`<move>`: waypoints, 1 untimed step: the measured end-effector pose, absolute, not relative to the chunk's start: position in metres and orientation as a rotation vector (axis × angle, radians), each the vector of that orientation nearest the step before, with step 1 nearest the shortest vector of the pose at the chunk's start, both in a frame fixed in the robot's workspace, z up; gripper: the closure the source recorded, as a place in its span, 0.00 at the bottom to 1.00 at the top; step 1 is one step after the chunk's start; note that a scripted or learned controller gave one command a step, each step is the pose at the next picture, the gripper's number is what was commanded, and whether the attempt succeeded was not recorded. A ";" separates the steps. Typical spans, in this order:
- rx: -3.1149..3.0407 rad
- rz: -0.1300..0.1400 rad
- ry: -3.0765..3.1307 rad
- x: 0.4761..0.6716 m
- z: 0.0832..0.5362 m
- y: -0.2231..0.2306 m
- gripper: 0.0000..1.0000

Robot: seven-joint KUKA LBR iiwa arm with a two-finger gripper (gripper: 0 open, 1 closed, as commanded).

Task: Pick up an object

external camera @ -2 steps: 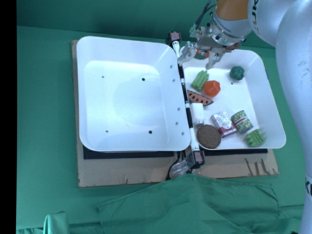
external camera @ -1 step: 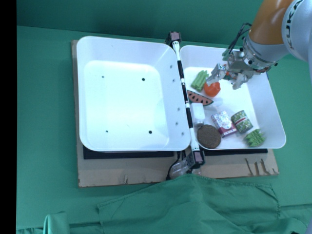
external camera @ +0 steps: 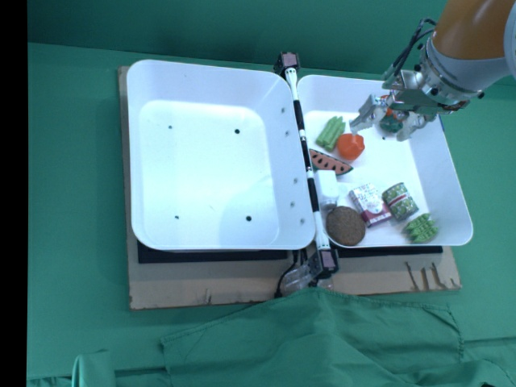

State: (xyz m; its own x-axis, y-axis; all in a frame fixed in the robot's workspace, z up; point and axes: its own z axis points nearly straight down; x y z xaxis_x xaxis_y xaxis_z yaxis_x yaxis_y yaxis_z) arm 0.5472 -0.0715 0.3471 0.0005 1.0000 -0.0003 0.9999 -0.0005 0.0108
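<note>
Camera view had the gripper (external camera: 393,119) hanging just beyond the tomato (external camera: 350,145), likely lining up a pick. Whether its claw was apart or together, I couldn't tell.

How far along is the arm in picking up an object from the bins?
Done: the gripper has reached the right bin and sits above its far end. In hand: a small red and green item shows between its fingers, so it seems gripped. Left: lifting it clear. The orange piece, watermelon slice and brown cookie lie in the bin.

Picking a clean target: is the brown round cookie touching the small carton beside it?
Apart. The camera view shows a white strip of bin between the cookie and the carton.
</note>
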 end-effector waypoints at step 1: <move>2.218 0.002 2.228 0.534 0.321 0.000 1.00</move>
